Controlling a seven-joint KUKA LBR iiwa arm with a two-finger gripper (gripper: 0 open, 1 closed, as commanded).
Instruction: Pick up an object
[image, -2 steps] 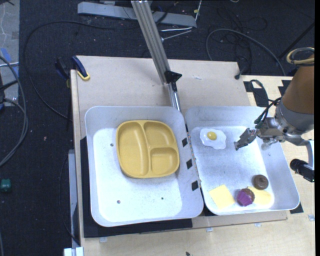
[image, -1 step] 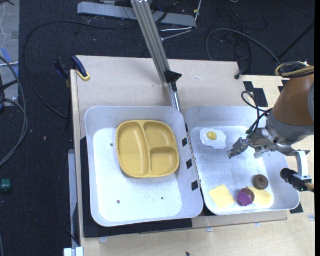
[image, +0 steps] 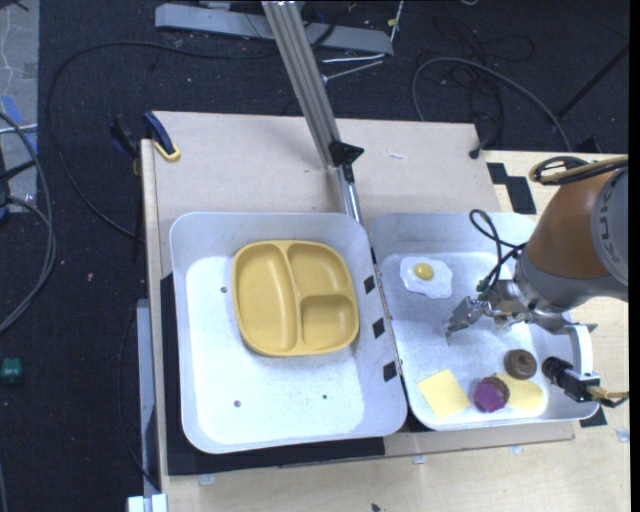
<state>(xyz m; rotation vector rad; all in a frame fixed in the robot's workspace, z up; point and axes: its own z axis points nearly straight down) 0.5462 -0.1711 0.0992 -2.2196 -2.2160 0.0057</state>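
Note:
In the right bin (image: 400, 345) lie a toy fried egg (image: 426, 276), a yellow cheese slice (image: 443, 392), a purple piece (image: 490, 393) on a pale yellow piece (image: 527, 398), and a small brown ring (image: 520, 364). My gripper (image: 463, 318) hangs low over the middle of this bin, below and right of the egg, left of the brown ring. Its dark fingers point left, with nothing visible between them. Whether it touches the bin floor I cannot tell.
The left bin (image: 200, 330) holds a yellow divided plate (image: 296, 297). A grey metal pole (image: 310, 85) slants down from the top to the gap between the bins. The arm's orange band (image: 570, 235) and cables cover the right bin's far right side.

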